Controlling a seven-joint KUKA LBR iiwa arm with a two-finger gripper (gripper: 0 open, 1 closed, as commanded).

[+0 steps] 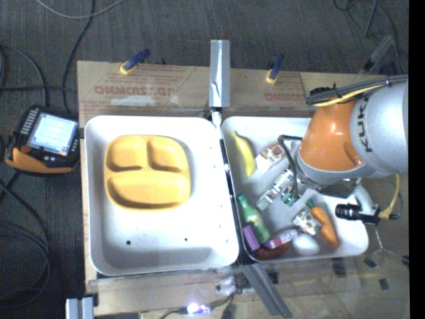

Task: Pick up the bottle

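Closest to the lens, a white egg (305, 244), a red item (273, 246) and a carrot (325, 226) are lying along the near wall of the right bin (350, 243), all nearer the camera than the claw (279, 188). The bottle (252, 216), green and lying on its side, is resting just beside the claw, toward the view's left and a little nearer, with its lower end touching a purple item (253, 236). It is sitting free in the clutter, with nothing gripping it.

The claw is hanging low over the middle of the bin, among small cartons. Whether it is wide or narrow cannot be told, since the arm (332, 145) is covering much of it from behind.

Beyond the claw and to the view's left, a banana (244, 154) is leaning along the dividing wall. Well apart, further left, a yellow tray (148, 171) is sitting in the other bin (96, 198).

By the look of it, the approach is in hand and the grasp is not yet made. The next move is calling for a short shift toward the bottle, turning the claw across its narrow body, and coming down without catching the purple item or the bin wall.
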